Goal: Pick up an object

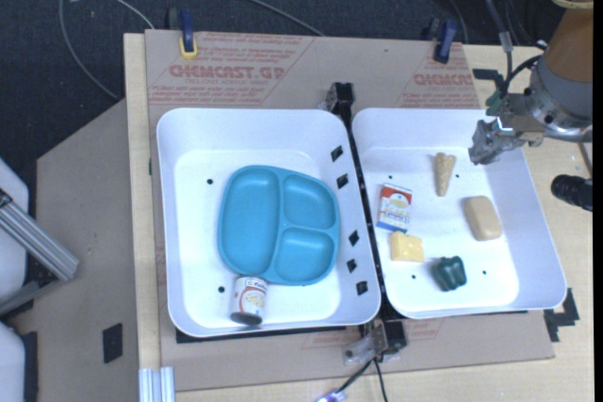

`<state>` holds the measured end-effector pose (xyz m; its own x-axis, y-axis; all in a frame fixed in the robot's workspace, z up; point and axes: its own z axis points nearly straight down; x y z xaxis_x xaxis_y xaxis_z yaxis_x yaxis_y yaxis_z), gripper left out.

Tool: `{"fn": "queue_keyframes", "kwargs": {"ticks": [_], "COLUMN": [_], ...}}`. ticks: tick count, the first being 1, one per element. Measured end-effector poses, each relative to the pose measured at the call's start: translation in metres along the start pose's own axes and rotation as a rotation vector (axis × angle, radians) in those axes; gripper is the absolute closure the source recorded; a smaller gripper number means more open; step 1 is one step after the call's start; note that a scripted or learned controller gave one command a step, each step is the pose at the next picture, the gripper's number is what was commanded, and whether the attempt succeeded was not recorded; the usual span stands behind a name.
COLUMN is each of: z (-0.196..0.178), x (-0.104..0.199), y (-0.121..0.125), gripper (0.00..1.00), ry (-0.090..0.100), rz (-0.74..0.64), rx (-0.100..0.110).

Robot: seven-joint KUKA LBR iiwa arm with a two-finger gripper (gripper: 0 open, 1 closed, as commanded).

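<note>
From the overhead camera we see the gripper hovering over the right bin's upper right corner, gripping nothing — open or shut, we cannot tell. Right bin items: cone just beside the gripper, tan bar, small carton, yellow block, green pepper. Left bin — blue divided plate with a small can lying below it.

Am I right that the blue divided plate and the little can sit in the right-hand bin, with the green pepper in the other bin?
Not quite. The camera view shows the blue divided plate and the little can in the left bin; the green pepper lies in the right bin.
</note>
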<state>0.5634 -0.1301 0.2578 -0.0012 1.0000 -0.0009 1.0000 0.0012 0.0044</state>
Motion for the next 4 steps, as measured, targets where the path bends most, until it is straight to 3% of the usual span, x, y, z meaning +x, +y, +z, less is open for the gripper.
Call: {"fn": "queue_keyframes", "kwargs": {"ticks": [2,4], "z": [0.029,0.018], "x": [0.100,0.201], "y": [0.013,0.011], "gripper": [1.00,1.00], "ry": [0.003,0.003], "rz": [-0.003,-0.004], "rx": [0.008,0.004]}}
